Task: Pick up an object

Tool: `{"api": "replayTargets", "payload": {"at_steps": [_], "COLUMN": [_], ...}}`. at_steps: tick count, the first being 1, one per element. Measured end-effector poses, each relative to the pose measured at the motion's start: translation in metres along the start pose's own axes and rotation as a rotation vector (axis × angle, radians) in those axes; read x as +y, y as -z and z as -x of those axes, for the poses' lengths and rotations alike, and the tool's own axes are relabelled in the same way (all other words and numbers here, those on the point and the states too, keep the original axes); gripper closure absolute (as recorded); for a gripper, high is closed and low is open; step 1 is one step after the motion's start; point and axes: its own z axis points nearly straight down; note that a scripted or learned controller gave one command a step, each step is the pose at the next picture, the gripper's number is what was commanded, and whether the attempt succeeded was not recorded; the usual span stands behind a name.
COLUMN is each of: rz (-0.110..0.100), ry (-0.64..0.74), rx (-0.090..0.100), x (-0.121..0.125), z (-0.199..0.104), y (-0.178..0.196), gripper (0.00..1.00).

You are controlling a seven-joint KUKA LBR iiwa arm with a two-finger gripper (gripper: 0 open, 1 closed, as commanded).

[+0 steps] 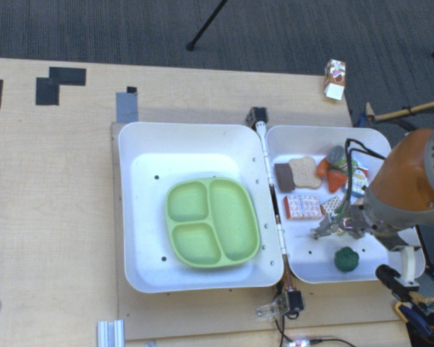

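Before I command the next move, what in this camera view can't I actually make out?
- Hand in the right white bin: too small and blurred to tell whether it is open or shut.
- Small mixed items at the bin's back: partly covered by the arm, colours run together.
- Arm: cut off by the right edge.
- Round dark green object: too small to identify.

A robotics lab: grey carpet (pixel 116 13), a plywood bench (pixel 50 215) and loose cables (pixel 286 331).
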Motion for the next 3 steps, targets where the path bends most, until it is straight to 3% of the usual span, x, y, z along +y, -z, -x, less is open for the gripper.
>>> {"api": "replayTargets", "payload": {"at_steps": [1, 2, 3], "rz": [0.005, 0.004, 0.007], "ry": [0.002, 0.002, 0.005], "rx": [0.0, 0.0, 0.0], "x": [0.002, 0.002, 0.003], "z": [0.0, 0.0, -0.001], "y": [0.011, 0.011, 0.022], "gripper": [1.0, 0.0, 1.0]}}
